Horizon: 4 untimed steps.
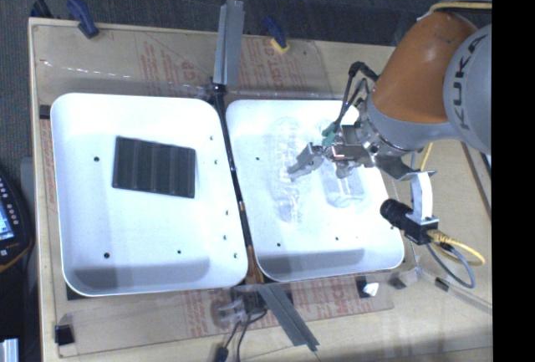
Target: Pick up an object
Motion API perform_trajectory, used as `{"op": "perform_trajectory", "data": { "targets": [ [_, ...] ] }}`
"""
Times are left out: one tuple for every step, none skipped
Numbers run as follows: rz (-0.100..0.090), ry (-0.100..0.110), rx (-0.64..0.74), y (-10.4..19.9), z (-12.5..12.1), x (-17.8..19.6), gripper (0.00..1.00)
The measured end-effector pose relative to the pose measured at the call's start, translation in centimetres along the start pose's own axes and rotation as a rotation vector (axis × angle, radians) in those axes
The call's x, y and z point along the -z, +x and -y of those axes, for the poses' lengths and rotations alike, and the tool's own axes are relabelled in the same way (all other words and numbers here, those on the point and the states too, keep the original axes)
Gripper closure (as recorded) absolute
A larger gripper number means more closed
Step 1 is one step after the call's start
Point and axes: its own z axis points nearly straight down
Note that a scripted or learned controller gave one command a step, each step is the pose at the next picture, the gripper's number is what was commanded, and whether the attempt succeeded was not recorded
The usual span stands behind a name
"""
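Gripper (311, 158) hangs low over the right bin (251, 185), reaching leftward from the grey and orange arm (426, 84); from where I stand I cannot tell how it is set. Around it lie clear plastic objects: one (284, 139) up and left, one (288, 201) below, another (344, 189) just right. Nothing visibly sits in its grasp. Over in the left bin (75, 126), a dark ribbed rectangular pad (155, 167) lies flat.

Two white bins (75, 114) are sitting side by side — one dark ridged slab (155, 167) lying in the left, two or perhaps three clear plastic pieces (288, 172) lying in the right — and two blue clamps (84, 17) are gripping the bench's far edge.
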Motion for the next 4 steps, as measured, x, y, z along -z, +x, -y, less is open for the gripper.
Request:
{"op": "perform_trajectory", "data": {
  "targets": [
    [0.002, -0.002, -0.266, -3.1, -0.4, 2.3, 0.0],
    [0.002, -0.001, -0.261, -3.1, -0.5, 3.3, 1.0],
    [0.003, -0.001, -0.261, -3.1, -0.5, 3.3, 0.0],
    [0.0, -0.005, -0.238, -6.4, -1.8, 4.5, 0.0]
  ]
}}
